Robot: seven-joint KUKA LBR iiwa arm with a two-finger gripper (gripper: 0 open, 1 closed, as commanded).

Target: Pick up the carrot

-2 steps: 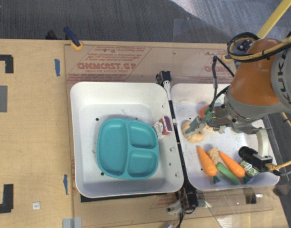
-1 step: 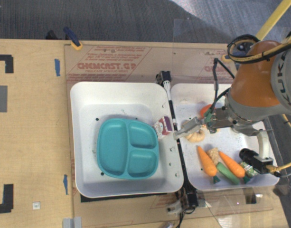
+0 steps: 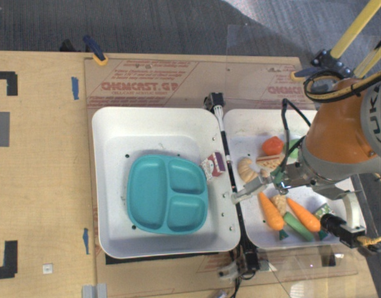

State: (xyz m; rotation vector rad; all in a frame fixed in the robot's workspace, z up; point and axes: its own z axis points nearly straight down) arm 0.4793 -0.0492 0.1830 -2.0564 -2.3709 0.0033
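Here my gripper [image 3: 255,190] hangs in the right bin [image 3: 252,126]; its grip state I cannot tell. The nearer carrot [image 3: 271,211] lies just at five o'clock, long axis running eleven-to-five.

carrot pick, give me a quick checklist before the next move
1. Target in view: ok, a carrot lies in the right bin.
2. One clear target: not ok, a second carrot lies close beside it.
3. Gripper near target: ok, it hangs above the carrots.
4. Carrot held: not ok, both lie on the bin floor.
5. Clutter: not ok, a green vegetable lies between the carrots.
6. Finger state: cannot tell.
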